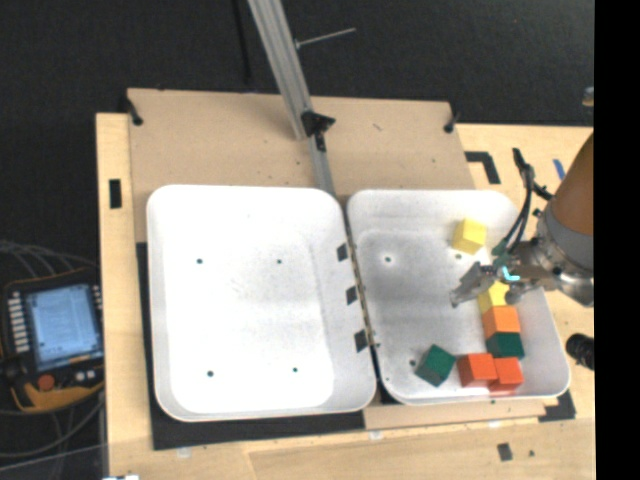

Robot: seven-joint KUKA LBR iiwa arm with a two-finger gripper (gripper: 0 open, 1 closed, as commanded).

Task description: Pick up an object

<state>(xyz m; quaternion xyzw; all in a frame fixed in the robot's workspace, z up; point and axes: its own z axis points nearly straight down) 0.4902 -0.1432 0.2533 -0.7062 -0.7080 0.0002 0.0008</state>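
Right bin [400, 228]: yellow cube [468, 235] at 1 o'clock; orange block [501, 320] and dark green block [506, 345] at 4 o'clock; green cube [435, 365] and orange blocks [490, 370] at 5 o'clock. End effector [482, 280] at 3 o'clock, above a yellow piece [495, 295]; finger spread: cannot tell. Left bin [170, 268] alongside.

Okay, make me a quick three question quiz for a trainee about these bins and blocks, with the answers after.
1. True or false: the blocks lie in the left bin.
2. Which colour is the block lying apart near the right bin's far wall? A green, B yellow, C orange.
3. Fill in: the gripper hangs over the ___ bin.

Key: 1 false; 2 B; 3 right.
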